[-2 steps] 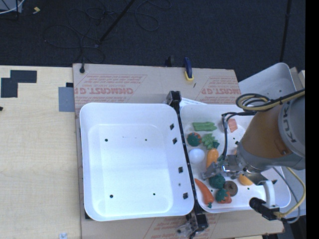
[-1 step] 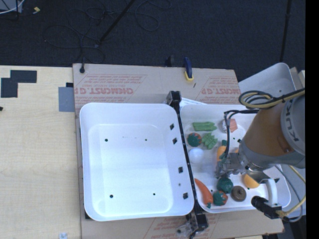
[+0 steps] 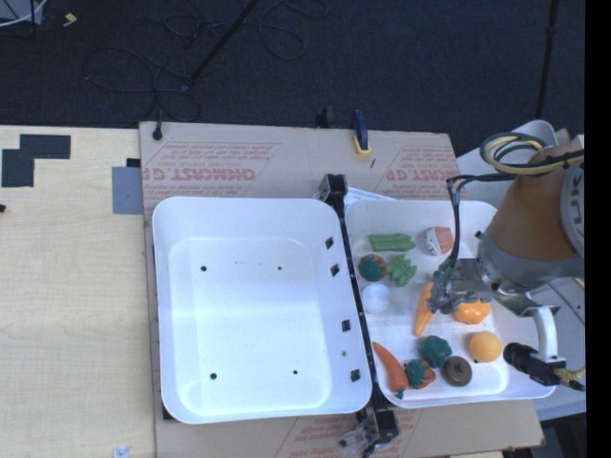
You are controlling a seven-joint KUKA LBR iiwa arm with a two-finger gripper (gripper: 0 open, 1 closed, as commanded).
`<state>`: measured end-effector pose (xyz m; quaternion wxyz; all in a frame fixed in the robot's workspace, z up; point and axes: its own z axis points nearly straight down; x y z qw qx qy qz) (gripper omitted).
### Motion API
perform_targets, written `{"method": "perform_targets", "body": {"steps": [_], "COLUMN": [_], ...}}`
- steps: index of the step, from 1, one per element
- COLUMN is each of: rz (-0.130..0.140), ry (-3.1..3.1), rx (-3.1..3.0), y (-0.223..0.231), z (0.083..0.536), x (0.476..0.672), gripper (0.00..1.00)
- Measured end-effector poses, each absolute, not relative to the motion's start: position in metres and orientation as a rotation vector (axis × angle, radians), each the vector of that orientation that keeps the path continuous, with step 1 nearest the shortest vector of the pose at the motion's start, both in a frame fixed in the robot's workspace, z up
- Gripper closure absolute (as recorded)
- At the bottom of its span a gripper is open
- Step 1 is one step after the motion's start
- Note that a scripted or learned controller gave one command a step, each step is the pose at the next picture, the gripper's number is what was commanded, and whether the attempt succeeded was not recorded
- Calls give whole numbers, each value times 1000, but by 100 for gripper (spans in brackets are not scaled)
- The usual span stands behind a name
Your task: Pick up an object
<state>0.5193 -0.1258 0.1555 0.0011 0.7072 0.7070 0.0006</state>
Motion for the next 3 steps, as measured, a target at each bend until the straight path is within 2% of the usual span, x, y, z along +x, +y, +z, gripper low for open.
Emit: {"method": "perform_targets", "body": {"steps": [1, 2, 3], "rz": [0, -4, 4], "ry": [2230, 2220, 2230], "rx": [2218, 2225, 2216], "y": [-35, -91, -10], "z": [189, 202, 257], "x": [488, 489, 493], "gripper": [100, 100, 100]}}
